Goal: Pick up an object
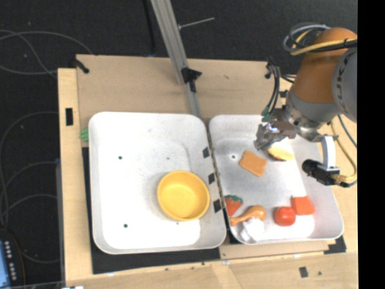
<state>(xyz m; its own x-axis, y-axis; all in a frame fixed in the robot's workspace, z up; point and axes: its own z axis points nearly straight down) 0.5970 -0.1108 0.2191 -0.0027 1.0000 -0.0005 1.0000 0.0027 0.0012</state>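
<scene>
My gripper (265, 138) hangs over the back part of the right bin (240, 127), pointing down-left. A pale yellow piece (281, 155) lies just to its right and an orange block (253, 163) just below it. I see nothing between the fingers. Along the bin's front lie a red-orange cube (303, 206), a red tomato-like ball (284, 216), a tan curved piece (249, 214), a small red and green item (233, 203) and a white object (252, 229).
A yellow bowl (183, 195) sits in the left bin (120, 137), near its front right. A metal pole (170, 32) slants in from the back to the divide between the bins. Black cable fittings (322, 172) stick out at the right bin's right wall.
</scene>
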